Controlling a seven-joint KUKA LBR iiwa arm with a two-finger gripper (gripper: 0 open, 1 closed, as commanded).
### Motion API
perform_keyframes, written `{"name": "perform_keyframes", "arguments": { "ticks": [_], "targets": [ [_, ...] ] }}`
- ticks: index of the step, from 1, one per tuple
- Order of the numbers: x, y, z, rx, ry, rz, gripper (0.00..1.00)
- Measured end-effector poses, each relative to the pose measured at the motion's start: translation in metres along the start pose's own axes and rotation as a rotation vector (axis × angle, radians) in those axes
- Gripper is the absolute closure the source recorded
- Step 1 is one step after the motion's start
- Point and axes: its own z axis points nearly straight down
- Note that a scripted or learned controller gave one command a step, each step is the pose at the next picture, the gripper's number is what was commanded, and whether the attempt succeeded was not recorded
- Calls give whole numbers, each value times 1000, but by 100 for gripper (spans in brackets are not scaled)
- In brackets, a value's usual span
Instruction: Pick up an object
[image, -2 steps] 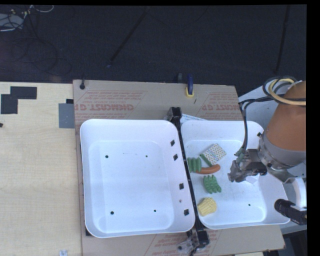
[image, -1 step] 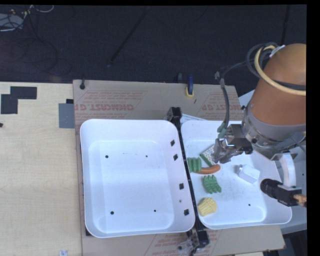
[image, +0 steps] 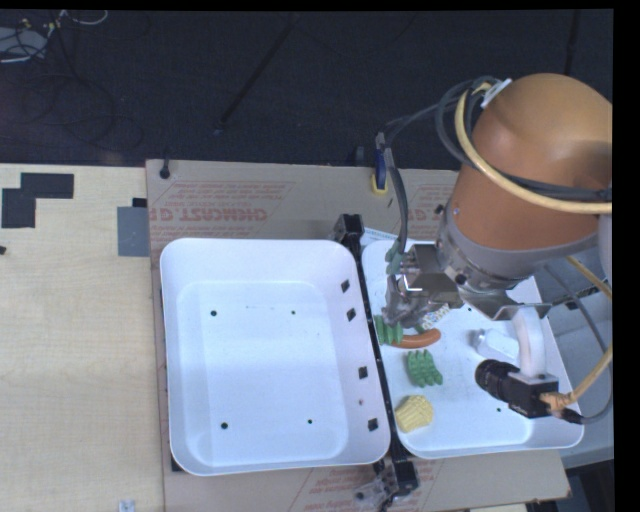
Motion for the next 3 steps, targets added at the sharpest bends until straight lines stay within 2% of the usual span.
{"name": "perform_keyframes", "arguments": {
  "ticks": [1, 2, 3],
  "targets": [
    [36, 59, -36, -2, -1, 4, 100],
    [108, 71, -147, -10, 3, -1, 100],
    [147, 109, -169, -1, -1, 5, 100]
  ]
}}
